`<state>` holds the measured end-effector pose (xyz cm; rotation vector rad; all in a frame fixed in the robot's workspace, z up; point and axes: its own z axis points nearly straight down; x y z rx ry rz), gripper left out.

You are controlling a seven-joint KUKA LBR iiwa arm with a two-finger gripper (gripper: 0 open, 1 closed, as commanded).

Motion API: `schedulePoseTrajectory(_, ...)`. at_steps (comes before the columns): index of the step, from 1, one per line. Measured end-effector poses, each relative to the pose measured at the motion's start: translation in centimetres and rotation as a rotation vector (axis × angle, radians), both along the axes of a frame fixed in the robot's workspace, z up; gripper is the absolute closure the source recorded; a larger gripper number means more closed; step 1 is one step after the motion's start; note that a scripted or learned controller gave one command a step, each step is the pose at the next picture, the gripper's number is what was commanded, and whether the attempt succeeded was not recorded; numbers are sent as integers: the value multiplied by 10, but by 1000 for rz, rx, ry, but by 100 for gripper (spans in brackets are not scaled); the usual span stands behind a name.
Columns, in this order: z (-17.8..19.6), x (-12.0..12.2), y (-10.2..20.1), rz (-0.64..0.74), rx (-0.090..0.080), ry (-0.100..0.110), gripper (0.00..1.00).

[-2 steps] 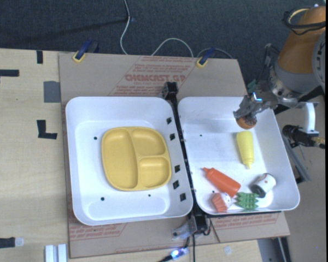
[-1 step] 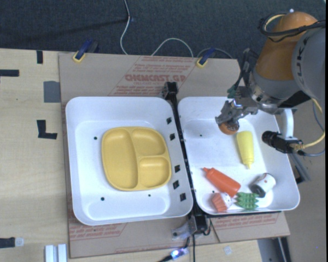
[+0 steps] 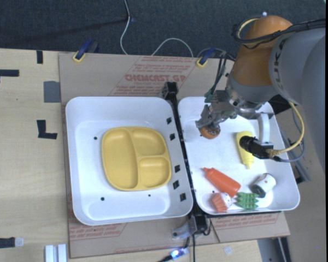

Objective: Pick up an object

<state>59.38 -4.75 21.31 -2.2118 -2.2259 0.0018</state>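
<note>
My gripper (image 3: 209, 125) hangs over the upper left part of the right bin (image 3: 284, 203). A small orange-brown object (image 3: 210, 132) sits right at its tip; whether it is gripped or just lying below is not clear. Further right in the same bin lies a yellow banana-shaped toy (image 3: 245, 149). Toward the front are an orange carrot-like piece (image 3: 221, 180), a small orange and white item (image 3: 220, 202), a green item (image 3: 246, 201) and a white and grey object (image 3: 264, 184).
The left bin (image 3: 79, 201) holds a yellow divided plate (image 3: 135, 158). A black divider with clips (image 3: 177, 146) runs between the bins. The arm's grey body and orange band (image 3: 257, 53) loom over the right bin's back corner, with cables (image 3: 295, 141) trailing along its right side.
</note>
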Motion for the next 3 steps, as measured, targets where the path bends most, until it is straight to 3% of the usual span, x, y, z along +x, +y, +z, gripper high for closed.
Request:
schedulePoseTrajectory(2,14,-27,94,1,0,-1,100)
schedulePoseTrajectory(3,3,-52,137,-1,-1,2,100)
